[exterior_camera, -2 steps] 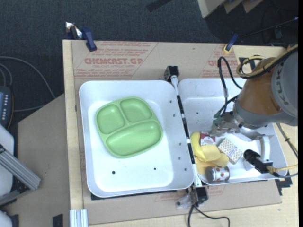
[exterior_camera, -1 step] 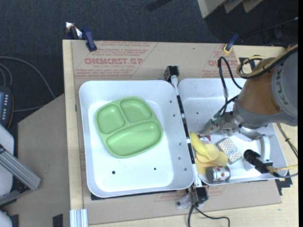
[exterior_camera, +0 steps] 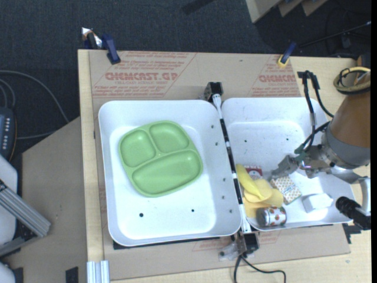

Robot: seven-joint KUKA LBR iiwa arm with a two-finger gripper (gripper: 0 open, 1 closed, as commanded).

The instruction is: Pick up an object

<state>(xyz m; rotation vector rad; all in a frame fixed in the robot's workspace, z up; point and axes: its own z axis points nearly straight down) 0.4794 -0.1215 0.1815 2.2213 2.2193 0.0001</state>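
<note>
In the right bin [exterior_camera: 265,114], near its front left corner, lies a cluster of small objects. A yellow banana-shaped toy [exterior_camera: 257,191] rests against the bin's left wall. A red and silver can [exterior_camera: 272,217] lies on its side just in front of it. A small speckled packet [exterior_camera: 288,187] and a white block [exterior_camera: 316,202] sit to the right. A red and white card [exterior_camera: 254,171] shows behind the banana. My gripper [exterior_camera: 293,164] hangs low over the bin, just behind the speckled packet, with nothing visibly held.
The left bin [exterior_camera: 112,158] holds a green divided plate [exterior_camera: 159,157]. A black divider [exterior_camera: 227,152] runs between the bins. The grey arm with its orange band [exterior_camera: 353,119] covers the right bin's far right side. Cables [exterior_camera: 309,99] hang beside the arm.
</note>
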